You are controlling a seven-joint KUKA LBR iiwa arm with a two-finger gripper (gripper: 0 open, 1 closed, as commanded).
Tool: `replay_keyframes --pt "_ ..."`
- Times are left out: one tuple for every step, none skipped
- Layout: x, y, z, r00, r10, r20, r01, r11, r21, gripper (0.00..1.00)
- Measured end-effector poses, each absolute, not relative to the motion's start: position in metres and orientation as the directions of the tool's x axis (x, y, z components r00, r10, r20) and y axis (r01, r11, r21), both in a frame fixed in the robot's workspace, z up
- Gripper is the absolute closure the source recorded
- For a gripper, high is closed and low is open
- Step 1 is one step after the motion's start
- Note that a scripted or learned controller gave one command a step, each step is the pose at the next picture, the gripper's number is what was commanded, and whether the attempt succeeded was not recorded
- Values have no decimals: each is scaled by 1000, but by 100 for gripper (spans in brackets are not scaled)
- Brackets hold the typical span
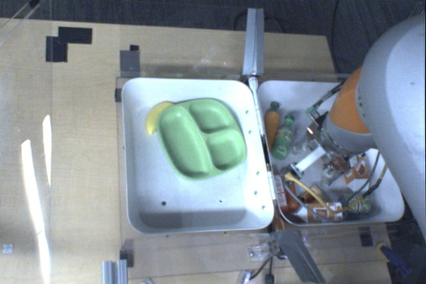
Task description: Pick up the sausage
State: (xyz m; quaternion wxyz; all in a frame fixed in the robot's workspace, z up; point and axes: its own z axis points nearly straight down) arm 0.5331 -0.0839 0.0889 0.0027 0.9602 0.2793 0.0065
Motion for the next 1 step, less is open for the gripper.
replay_keyframes --pt "503 -151 149 907 422 4 422 -907 2 0"
